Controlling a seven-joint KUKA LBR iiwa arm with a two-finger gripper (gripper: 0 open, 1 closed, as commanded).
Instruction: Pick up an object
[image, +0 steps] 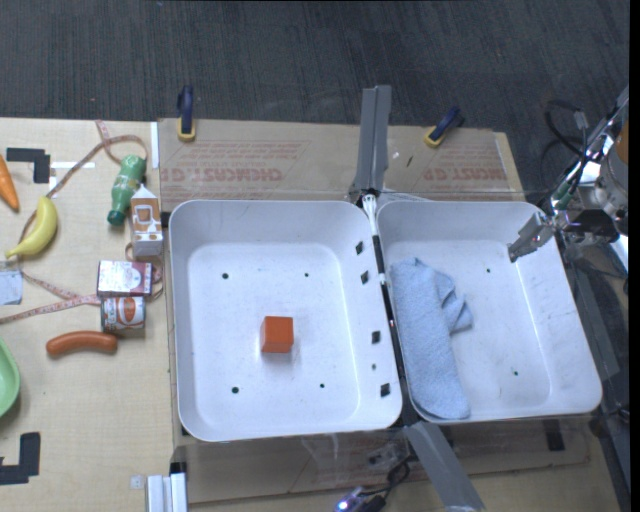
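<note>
A small orange-red block (278, 334) lies near the middle of the left white bin (200, 400). A light blue cloth (430, 335) lies crumpled along the left side of the right white bin (560, 370). My gripper (532, 240) hangs over the upper right corner of the right bin, well to the right of the cloth and far from the block. Nothing shows in its grasp.
Left of the bins lie a banana (35, 230), a green bottle (125, 186), a small carton (146, 222), a can (124, 313), a sausage (82, 344) and a measuring tape. A grey divider post (374, 140) stands between the bins at the back. Clamps (185, 112) hold the cardboard.
</note>
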